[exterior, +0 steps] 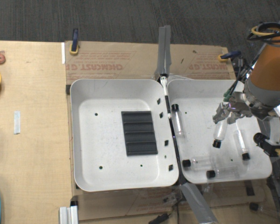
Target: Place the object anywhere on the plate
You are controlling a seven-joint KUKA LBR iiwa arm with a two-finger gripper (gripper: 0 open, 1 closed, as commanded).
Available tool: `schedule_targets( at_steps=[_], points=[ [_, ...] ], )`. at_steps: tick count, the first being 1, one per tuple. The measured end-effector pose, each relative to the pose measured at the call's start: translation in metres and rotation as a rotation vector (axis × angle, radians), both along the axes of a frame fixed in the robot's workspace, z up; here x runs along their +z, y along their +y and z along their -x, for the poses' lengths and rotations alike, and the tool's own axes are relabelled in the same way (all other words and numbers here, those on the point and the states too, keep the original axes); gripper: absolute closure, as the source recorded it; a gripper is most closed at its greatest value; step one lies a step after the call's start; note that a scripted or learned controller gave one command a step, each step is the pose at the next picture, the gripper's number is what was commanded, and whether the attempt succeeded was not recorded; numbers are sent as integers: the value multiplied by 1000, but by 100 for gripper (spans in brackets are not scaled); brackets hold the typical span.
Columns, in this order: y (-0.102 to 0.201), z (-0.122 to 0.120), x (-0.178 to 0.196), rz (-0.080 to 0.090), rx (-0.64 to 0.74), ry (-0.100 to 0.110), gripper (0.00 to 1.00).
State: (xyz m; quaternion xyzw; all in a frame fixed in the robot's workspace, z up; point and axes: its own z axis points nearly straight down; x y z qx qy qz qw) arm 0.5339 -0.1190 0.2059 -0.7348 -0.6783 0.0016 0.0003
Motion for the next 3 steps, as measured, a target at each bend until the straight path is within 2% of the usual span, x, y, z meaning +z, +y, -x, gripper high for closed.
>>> schedule_targets(
  at_steps=[1, 2, 3],
  points=[
    [91, -9, -16, -1, 95, 2, 100],
    [187, -35, -16, -1, 364, 0, 100],
    [237, -10, -45, 0, 162, 3, 100]
  ],
)
